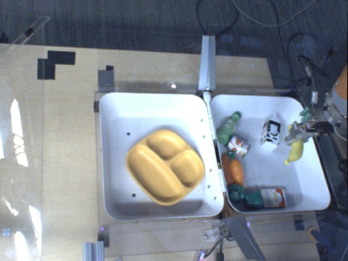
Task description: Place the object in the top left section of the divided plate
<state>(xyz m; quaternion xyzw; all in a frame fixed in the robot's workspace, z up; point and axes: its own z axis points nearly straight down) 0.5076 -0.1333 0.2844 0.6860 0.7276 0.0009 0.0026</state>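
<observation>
Gripper [300, 130]: we see it pinching one banana [294, 151], hanging over the right bin [321, 184].
Plate [165, 166]: one, yellow, three sections, in the left bin [114, 145].
Others: we count one green bottle [229, 126], one carrot [235, 170], two cans [238, 145].

Against the right bin's [307, 181] left wall lies a carrot [235, 171]: a red-white can [238, 145] touches its top, a green bottle [229, 125] lies beyond, a black-white carton [271, 132] up-right, a red-labelled can [270, 198] down-right

divided plate [165, 166]: glossy yellow plastic | bins [117, 145]: smooth white plastic
</observation>
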